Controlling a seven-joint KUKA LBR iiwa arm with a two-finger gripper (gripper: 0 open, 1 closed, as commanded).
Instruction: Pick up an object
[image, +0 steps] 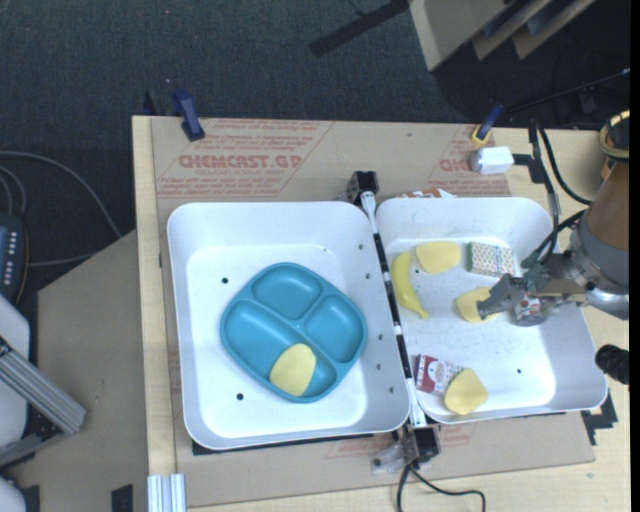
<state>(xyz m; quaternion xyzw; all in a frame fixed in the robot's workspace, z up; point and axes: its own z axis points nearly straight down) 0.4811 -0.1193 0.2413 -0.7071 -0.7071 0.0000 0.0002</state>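
You have several things to choose from in the right bin (560, 385). The one nearest the gripper (497, 301) is a yellow piece (470, 305) lying about mid-bin, and the gripper's tip sits right against its right side. Whether the pincer is open, closed or gripping that piece, you cannot tell from this angle.

Just left of it, a banana (403, 285) lies along the bin's left wall. Above the yellow piece you see a second yellow lump (437, 257), and beside that, to the right, a small patterned box (490, 259), partly under the arm's cables. Toward the near edge of the same bin, a red and white packet (431, 374) touches another yellow lump (465, 391).

In the left bin (200, 300) there is a blue divided plate (290, 325), tilted in the view, with a yellow lump (293, 369) resting in its nearest compartment.

The arm (600, 250) comes in from the right, over the right bin's edge.
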